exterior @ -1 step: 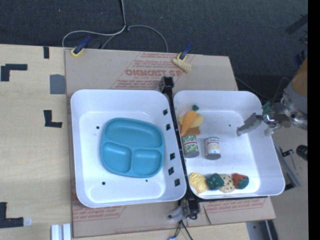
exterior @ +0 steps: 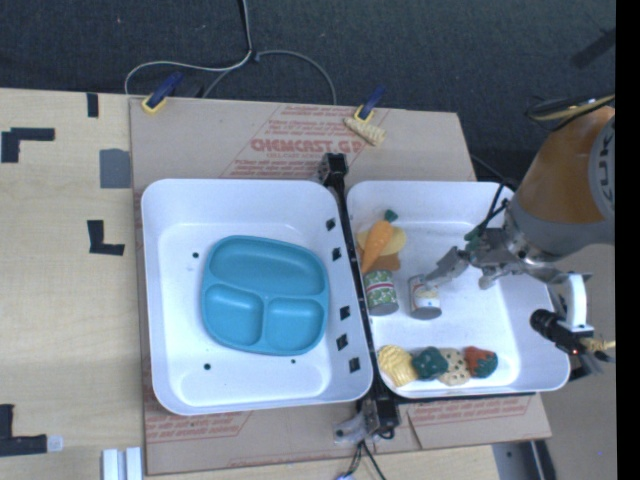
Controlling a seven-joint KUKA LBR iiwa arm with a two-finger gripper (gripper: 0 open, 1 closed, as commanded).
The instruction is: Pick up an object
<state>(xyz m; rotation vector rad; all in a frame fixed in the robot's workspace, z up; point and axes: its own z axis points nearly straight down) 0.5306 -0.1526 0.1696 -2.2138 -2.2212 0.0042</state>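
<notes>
Gripper (exterior: 428, 296) low in right bin (exterior: 520, 368), reaching in from right, tip over small grey cylindrical object (exterior: 427, 308) mid-bin. Finger state: cannot tell, tip too small and blurred. No object seen between them.

Nearest candidate sits directly at tip. Small can (exterior: 380, 292) just left of it, upright; carrot toy (exterior: 376, 243) farther left and far, long axis near-to-far. Row of small toys (exterior: 440, 364) along near wall.

Blue divided plate (exterior: 265, 295) in left bin (exterior: 165, 268), well apart.

Red "CHEMCAST" lettering on the brown board (exterior: 300, 140) under the bins.
</notes>
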